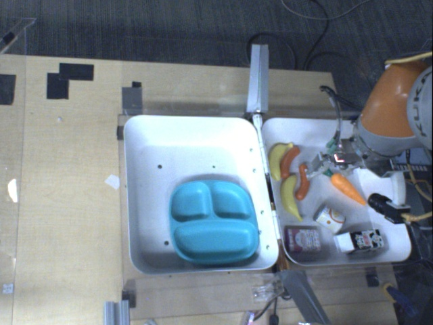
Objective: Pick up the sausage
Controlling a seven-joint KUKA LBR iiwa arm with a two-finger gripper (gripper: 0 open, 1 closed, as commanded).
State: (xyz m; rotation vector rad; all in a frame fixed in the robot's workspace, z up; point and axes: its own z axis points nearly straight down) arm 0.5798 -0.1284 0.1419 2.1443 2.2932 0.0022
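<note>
I am watching the pincer (pixel 323 165) hanging low over the right bin (pixel 402 249), and I cannot tell from this slanted look down whether it is open or closed. Nothing is showing between its tips, so I am judging that the pick is not yet made.

Just left of the pincer, two sausages are lying in the bin: one sausage (pixel 289 159) is curving along the far banana (pixel 278 160), touching it, and a second, shorter sausage (pixel 302 182) is resting just beside the near banana (pixel 291 198). The pincer is sitting nearest that second one, close to its far end. Both are looking flat on the bin floor, so the whole task is left: descend, close, lift.

On the pincer's near right, a carrot (pixel 348 189) is lying at a slant, very close to the tips, and I am treating it as the likeliest thing to be caught by mistake. Nearer still are a small white cup (pixel 329 217), a dark packet (pixel 302 239) and a black-and-white carton (pixel 359 240).

The arm (pixel 396 110) is reaching in from the right, its orange band high over the bin's far right corner, the wrist bending down and leftward. The left bin (pixel 145 181), holding a blue divided tray (pixel 214 220), is well apart on the surface (pixel 67 181).
</note>
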